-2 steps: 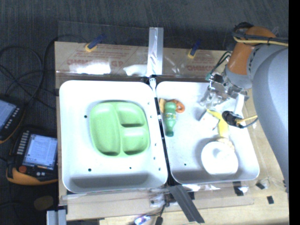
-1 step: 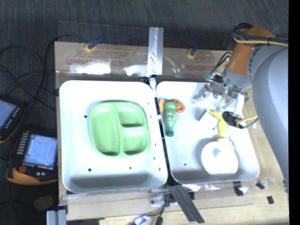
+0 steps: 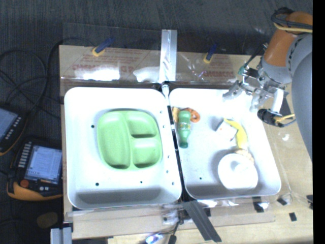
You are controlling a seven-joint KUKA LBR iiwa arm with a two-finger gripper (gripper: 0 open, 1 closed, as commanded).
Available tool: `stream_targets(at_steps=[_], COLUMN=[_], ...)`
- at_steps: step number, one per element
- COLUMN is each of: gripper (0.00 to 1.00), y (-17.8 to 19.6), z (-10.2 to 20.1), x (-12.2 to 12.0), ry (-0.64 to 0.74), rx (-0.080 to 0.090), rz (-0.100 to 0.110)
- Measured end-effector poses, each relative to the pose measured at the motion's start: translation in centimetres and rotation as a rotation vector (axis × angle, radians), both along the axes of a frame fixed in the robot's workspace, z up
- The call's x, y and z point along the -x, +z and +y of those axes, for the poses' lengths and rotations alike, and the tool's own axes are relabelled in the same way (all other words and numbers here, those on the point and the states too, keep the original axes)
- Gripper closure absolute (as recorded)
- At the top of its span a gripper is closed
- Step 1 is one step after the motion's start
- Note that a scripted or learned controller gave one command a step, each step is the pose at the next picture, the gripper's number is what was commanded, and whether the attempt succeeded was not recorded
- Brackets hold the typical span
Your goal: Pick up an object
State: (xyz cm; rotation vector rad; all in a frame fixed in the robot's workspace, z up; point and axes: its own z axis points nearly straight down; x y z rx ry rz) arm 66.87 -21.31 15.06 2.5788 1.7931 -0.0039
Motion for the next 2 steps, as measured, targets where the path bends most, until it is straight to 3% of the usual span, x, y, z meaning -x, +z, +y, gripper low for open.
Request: stream_targets(at_steps=[1,2], gripper=[0.00,0.00], y=[-5.5,-5.8], z=[1.0,0.9], x=[3.0,5.4], ry=[0.087,0.195], rx=[-0.009,-0.004], rz=[-0.007,-0.021])
